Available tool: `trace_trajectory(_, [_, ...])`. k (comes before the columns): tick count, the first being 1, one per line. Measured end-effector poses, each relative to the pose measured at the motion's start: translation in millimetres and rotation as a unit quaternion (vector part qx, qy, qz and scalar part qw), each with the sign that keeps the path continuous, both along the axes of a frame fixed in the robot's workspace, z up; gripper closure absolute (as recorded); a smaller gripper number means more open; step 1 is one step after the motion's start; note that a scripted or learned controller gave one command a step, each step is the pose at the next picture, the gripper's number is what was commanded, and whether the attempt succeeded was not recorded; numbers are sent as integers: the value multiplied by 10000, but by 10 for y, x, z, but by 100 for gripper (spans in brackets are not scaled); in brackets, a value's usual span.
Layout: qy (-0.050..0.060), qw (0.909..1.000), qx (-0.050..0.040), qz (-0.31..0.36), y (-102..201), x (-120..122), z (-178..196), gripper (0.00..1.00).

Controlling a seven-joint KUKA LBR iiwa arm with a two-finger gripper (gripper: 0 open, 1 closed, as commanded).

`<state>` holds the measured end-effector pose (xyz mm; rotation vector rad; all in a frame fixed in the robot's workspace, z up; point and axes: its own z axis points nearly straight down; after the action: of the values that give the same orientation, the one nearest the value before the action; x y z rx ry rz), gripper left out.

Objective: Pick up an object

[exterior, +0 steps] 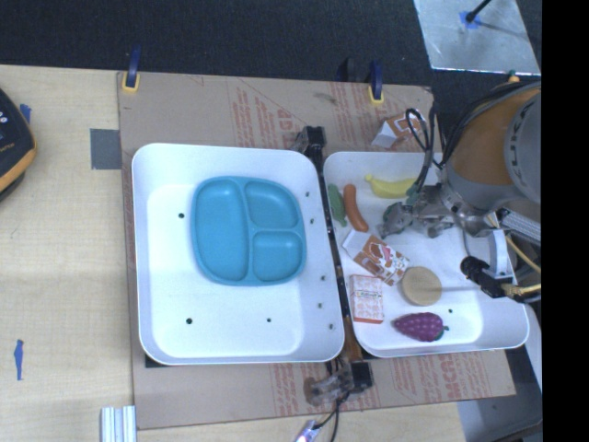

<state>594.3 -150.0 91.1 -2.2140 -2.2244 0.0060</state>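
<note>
Two white bins; one blue plate; one banana; one grape bunch; two packets.

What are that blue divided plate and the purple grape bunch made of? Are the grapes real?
The blue plate looks like moulded plastic: one even colour, matte, with smooth rounded dividers. The grape bunch is probably a plastic toy, judging by its uniform purple and slight sheen, though the view is too coarse to be certain.

Arm: grey rounded housing with a broad orange band at the frame's right edge; black cables loop beside it; grey metal gripper assembly
</note>
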Motion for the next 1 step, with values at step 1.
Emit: trace_trajectory(1, [-2, 10000, 2, 5, 579, -689, 2, 0])
